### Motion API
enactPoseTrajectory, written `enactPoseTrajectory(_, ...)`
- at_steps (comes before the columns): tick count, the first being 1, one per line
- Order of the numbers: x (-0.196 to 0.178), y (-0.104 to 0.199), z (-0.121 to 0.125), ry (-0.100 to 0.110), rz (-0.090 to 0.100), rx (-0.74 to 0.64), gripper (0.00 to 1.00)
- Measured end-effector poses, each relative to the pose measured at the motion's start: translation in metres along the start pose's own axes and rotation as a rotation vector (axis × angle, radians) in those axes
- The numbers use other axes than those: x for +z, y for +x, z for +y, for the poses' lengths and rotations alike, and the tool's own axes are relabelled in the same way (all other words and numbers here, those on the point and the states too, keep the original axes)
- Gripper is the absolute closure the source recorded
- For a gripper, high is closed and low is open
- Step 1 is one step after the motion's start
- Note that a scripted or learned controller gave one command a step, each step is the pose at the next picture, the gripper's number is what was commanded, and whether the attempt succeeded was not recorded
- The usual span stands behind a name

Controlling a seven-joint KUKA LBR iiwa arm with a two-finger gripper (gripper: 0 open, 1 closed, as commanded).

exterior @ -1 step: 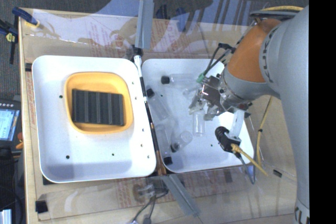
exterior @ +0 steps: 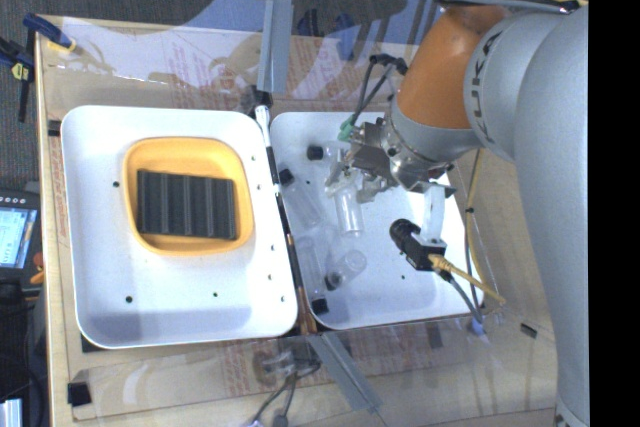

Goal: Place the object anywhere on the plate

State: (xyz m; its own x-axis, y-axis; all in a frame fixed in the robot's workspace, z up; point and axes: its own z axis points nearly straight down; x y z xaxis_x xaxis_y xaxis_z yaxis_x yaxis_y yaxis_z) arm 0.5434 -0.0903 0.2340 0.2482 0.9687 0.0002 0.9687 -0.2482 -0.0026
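white bin l (exterior: 100, 285) | white bin r (exterior: 395, 300) adj | screen (exterior: 12, 240) l edge | blue clamp (exterior: 45, 27) top-l

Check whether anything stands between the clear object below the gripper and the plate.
The bins' meeting rims lie between the clear object and the plate in the left bin, with a small black piece beside them. A dark ridged block covers the plate's middle.
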Motion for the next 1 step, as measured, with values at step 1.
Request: enactPoseTrajectory(1, 0.0253, 0.0378, 0.0327, 0.0, 0.0, -0.232, 1.0)
